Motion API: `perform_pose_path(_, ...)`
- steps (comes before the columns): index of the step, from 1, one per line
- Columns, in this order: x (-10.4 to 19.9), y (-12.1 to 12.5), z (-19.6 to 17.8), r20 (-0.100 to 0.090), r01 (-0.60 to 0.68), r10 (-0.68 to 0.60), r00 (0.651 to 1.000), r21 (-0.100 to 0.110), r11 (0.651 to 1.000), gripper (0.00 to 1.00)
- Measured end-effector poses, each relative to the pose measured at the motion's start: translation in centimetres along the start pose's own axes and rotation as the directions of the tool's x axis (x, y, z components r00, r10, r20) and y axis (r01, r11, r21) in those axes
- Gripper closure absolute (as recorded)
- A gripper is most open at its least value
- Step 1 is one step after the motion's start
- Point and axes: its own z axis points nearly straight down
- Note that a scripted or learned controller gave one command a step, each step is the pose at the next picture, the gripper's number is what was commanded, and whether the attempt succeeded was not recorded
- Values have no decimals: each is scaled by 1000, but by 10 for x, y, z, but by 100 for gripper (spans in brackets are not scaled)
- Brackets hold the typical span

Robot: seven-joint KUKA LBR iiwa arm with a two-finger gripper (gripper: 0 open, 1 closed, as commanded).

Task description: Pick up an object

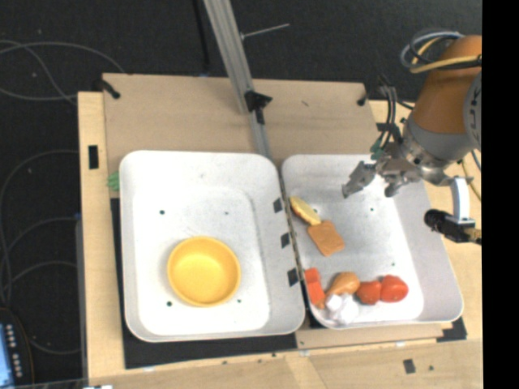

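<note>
My gripper [374,184] hangs over the upper part of the right bin [422,250], its two grey fingers spread apart with nothing between them. Below and left of it lie a pale yellow piece [305,211] and a tan square slice [325,238]. Along the bin's front edge sit an orange block [313,285], an orange-brown oval piece [344,283], a white crumpled item [340,308] and two red pieces [383,290].
A yellow bowl [203,271] rests in the left bin [162,185], toward its front. A slanted metal post [231,51] rises behind the bins. The arm's orange band [450,79] is at the right, above the wrist.
</note>
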Motion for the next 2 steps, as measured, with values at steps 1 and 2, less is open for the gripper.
perform_pose_path(1, 0, 0, 0, 0, 0, 0, 1000, 0, 1000, 0)
perform_pose_path(2, 3, 9, 51, 3, 1, -1, 1000, 5, 1000, 0)
